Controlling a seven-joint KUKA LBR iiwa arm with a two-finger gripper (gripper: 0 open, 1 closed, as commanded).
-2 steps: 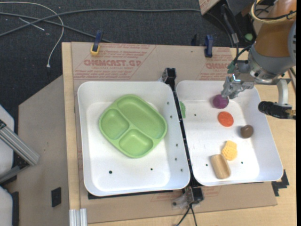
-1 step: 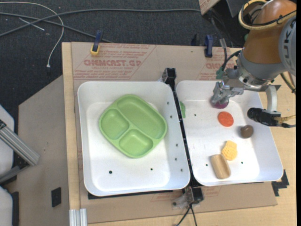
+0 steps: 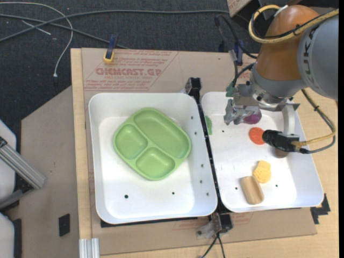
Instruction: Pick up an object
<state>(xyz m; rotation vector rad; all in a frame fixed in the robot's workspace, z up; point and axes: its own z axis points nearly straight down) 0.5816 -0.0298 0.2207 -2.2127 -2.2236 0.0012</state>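
The arm (image 3: 293, 47), grey with its orange band, reaches in from three o'clock and hangs over the right bin (image 3: 290, 195), so the step in hand looks like the approach to a pick, nothing lifted yet. The gripper (image 3: 236, 114) sits at about eleven o'clock in that bin, pointing down just beside a purple object (image 3: 252, 117) that is partly hidden under the wrist; whether it is open, closed or touching that piece I cannot tell from this slanted view, and nothing shows between its tips. The next move, I judge, calls for a short descent centred on one piece, then a firm close before any lift. Other candidates lie apart from one another on the bin floor: a tan cylinder (image 3: 251, 190) at six o'clock, a yellow piece (image 3: 262, 171) just above it, an orange-red one (image 3: 257, 135) near the middle. The left bin (image 3: 107, 192) bears a green divided tray (image 3: 152, 143). Both bins rest on a cardboard sheet (image 3: 134, 69) with red print, on dark carpet (image 3: 32, 63) crossed by pale cables (image 3: 59, 23); a blue clamp (image 3: 110, 47) grips the sheet's far edge at eleven o'clock
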